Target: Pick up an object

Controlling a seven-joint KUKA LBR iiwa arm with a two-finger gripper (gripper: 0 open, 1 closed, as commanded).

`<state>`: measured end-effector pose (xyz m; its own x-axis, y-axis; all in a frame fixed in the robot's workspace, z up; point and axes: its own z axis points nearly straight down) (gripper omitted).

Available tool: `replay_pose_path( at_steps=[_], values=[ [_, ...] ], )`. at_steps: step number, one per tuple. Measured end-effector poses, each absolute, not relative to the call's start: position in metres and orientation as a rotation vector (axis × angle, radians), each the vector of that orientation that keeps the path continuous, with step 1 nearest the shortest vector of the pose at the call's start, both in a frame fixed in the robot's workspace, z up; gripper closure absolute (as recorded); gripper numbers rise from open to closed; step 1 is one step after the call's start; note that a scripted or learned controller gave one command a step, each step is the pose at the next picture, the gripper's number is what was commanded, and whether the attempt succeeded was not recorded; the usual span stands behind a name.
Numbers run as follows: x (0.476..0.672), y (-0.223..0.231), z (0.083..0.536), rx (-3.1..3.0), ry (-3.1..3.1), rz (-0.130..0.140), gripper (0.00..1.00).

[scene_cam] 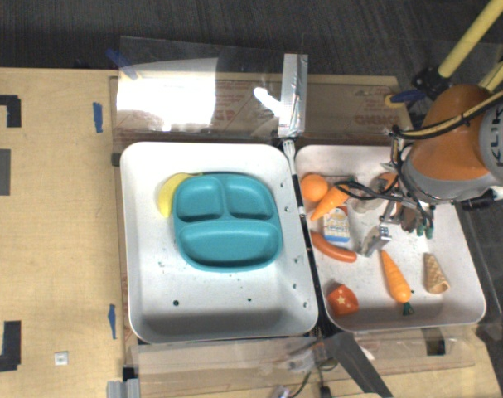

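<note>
The right bin holds toy food. An orange ball and an orange wedge lie at its upper left, with a small white carton below them. A red sausage and a red tomato sit lower left. A carrot lies in the middle and a waffle cone at the right. My gripper hangs low over the bin's centre, just above the carrot and right of the carton. Nothing shows between its fingers.
The left bin carries a teal divided plate with a yellow piece tucked under its upper left edge. A clear plastic sheet stands behind the bins. The arm's orange band hangs over the right bin's upper right.
</note>
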<state>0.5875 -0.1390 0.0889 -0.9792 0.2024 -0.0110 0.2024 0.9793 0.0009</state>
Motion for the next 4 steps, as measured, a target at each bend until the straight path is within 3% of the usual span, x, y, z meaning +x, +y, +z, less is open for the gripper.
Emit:
replay_pose_path(
  at_steps=[2,3,4],
  values=[
    [0.483,-0.167,0.089,0.480,3.092,-0.001,0.00],
    [0.554,-0.190,0.089,0.061,3.127,-0.004,0.00],
    [0.482,-0.204,0.089,0.158,3.127,-0.003,0.00]
  ],
)
